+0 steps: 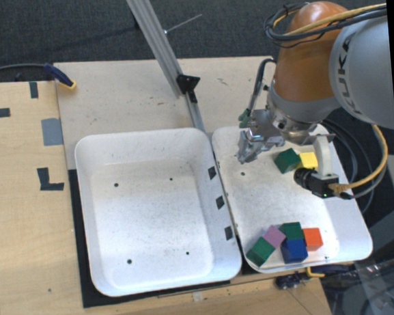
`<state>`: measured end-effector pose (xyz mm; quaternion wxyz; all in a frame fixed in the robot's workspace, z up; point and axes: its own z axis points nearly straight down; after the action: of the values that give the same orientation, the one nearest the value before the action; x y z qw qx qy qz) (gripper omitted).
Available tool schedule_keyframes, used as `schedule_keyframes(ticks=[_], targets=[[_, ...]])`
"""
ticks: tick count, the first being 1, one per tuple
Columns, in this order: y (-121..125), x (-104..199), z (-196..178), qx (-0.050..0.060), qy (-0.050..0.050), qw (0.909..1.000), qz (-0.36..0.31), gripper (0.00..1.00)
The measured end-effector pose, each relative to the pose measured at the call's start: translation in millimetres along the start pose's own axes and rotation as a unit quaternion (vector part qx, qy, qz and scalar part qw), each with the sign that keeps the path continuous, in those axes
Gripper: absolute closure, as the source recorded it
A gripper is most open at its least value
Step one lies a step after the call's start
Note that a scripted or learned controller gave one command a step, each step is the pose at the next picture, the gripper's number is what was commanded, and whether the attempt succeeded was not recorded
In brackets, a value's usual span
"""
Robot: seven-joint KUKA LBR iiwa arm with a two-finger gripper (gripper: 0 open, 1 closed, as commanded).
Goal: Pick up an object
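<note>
While our gripper (250, 149) is hovering, grip state unreadable, we are seeking the green block (287, 160) nearby.

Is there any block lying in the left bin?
No, the blocks all lie in the right bin, such as the blue block and orange block near its front edge.
</note>
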<state>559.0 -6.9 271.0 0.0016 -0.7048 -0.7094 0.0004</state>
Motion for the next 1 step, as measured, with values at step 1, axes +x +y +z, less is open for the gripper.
schedule_keyframes(ticks=[1], targets=[[-28.8, 40.4, 13.9, 0.001, 0.0, 1.0, 0.001, 1.0]])
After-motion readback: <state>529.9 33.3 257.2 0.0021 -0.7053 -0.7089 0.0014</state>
